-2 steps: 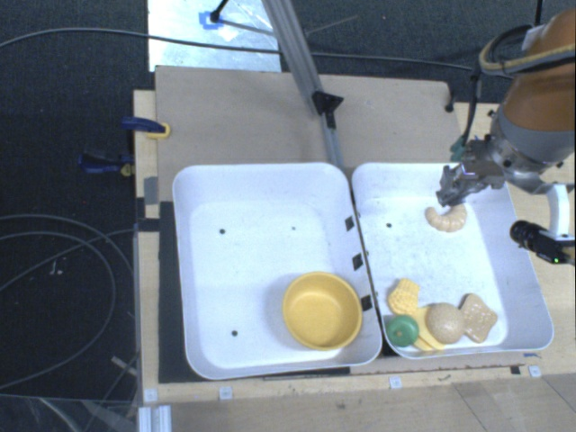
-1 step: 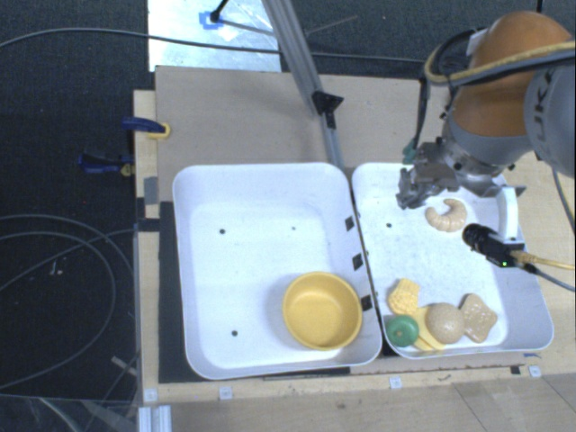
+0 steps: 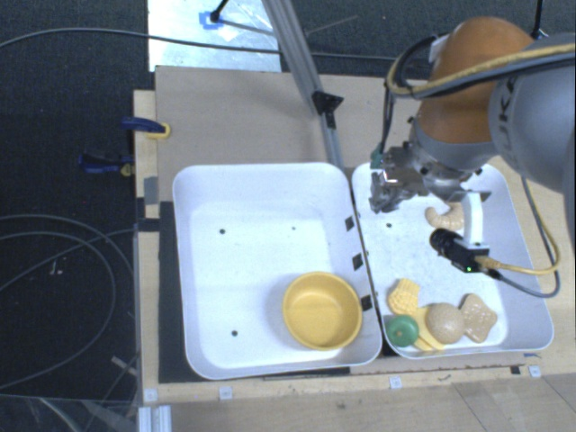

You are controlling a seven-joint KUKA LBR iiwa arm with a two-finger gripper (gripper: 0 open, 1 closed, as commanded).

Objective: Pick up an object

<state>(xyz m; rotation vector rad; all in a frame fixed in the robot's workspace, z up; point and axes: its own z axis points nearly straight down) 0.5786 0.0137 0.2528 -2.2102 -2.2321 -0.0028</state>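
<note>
I log a yellow bowl [image 3: 322,310] in the left bin [image 3: 207,205]. The right bin [image 3: 531,322] holds a waffle piece [image 3: 404,296], green round toy [image 3: 402,330], tan bun [image 3: 445,321], cracker-like piece [image 3: 478,318] and a tan piece [image 3: 446,216] by the gripper [image 3: 387,187], whose finger state I cannot tell.

- Bench [image 3: 243,115]: brown board surface beneath me, carrying two shallow white bins side by side, their inner rims touching.
- Left bin [image 3: 261,196]: lies directly on the bench.
- Right bin [image 3: 526,309]: lies directly on the bench, under my arm.
- Blue-and-yellow clamps [image 3: 144,129]: at the bench's left edge.
</note>
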